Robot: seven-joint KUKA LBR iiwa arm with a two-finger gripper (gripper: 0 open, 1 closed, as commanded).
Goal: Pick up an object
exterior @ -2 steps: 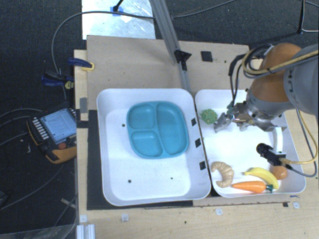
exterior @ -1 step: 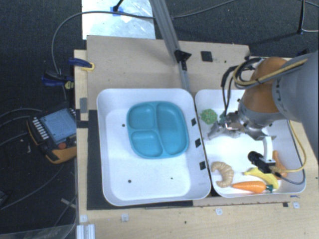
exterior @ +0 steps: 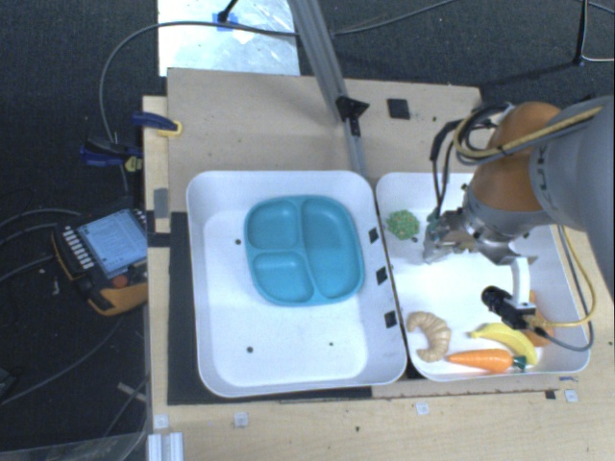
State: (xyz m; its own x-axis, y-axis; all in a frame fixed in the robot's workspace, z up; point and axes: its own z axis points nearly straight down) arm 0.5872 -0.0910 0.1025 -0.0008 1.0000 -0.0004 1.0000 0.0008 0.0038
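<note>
The gripper (exterior: 437, 243) hung low in the right bin (exterior: 553, 267), just beside a green broccoli floret (exterior: 404, 224), its open-or-closed state undeterminable, with a croissant (exterior: 430, 333), banana (exterior: 504, 339) and carrot (exterior: 479, 360) near the front wall.

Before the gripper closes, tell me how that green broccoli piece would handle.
The broccoli looks small and rounded, so it probably rolls if nudged. Its bumpy surface may grip well. It looks light and lies near the right bin's wall, which could crowd the gripper.

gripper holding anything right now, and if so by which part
Cannot be told: the gripper sits low in the right bin, beside the green broccoli, with no object visible between its fingers.
</note>
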